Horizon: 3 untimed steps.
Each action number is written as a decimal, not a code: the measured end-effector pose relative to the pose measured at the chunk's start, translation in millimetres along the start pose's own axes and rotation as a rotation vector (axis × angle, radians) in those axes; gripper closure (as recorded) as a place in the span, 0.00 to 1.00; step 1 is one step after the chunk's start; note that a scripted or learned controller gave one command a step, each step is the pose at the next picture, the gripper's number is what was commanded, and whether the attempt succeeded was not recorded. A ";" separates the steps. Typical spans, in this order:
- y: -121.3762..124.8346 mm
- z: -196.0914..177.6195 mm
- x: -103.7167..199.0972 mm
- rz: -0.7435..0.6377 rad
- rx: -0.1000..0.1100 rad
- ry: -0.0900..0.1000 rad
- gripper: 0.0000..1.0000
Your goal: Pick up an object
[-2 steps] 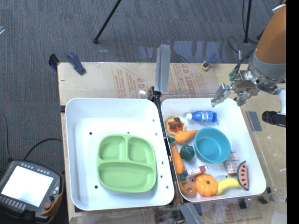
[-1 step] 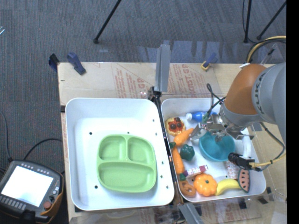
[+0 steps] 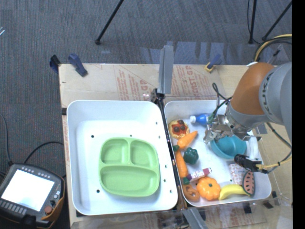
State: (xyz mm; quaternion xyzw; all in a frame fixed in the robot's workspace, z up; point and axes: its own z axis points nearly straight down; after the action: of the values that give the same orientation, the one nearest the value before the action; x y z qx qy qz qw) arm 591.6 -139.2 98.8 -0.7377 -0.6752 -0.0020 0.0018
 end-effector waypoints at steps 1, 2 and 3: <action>31.1 8.7 49.7 0.302 -0.002 -0.006 1.00; 47.2 -37.3 56.3 0.663 0.003 -0.006 1.00; 26.9 -91.1 104.3 0.604 0.000 -0.003 1.00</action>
State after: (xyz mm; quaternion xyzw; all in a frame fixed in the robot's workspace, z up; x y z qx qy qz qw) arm 627.6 -38.2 190.5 -0.9052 -0.4251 -0.0005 0.0013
